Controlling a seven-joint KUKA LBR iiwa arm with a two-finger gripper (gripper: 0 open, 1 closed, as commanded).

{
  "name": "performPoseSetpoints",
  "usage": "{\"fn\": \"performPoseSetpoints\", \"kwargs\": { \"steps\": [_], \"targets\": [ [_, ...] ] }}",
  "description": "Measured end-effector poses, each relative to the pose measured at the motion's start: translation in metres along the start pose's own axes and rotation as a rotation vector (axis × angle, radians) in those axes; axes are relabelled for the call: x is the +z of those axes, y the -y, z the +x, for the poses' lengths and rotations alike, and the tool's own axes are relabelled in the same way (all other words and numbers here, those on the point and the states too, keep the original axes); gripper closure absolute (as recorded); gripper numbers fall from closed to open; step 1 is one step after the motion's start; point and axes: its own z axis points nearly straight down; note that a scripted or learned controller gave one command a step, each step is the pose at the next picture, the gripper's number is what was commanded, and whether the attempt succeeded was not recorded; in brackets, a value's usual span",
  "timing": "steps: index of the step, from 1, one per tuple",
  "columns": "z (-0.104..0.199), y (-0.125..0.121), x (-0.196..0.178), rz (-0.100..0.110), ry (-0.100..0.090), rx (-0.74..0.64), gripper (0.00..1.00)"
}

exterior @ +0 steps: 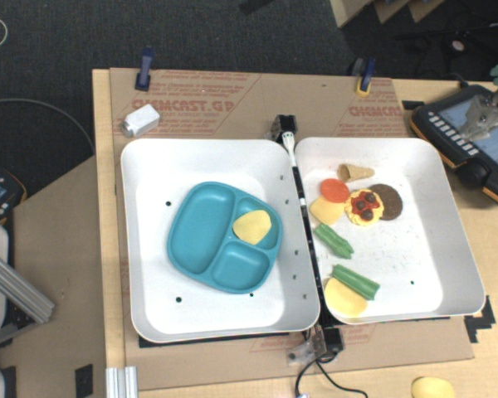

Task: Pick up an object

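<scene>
- Presently, left bin [141,222]: teal divided plate [199,239] holding a yellow piece [252,226].
- Right bin [432,222], frame centre-right: toy foods [349,214] clustered at its left side.
- Cardboard [232,98]: red print, partly "CAST".
- Gripper: state cannot be told.

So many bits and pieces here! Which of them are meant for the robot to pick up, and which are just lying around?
For the job:
- yellow piece on the blue tray, left bin
- right bin: cone, red slice, pizza, brown cookie, green pods, yellow pieces

Lying about:
- white block
- blue clamps
- handheld controller
</scene>
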Motion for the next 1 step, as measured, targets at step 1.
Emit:
{"fn": "performPoseSetpoints", "kwargs": {
  "steps": [1],
  "targets": [
    [-0.0434, 0.0374, 0.0419, 0.017, -0.004, 0.010, 1.00]
  ]
}}
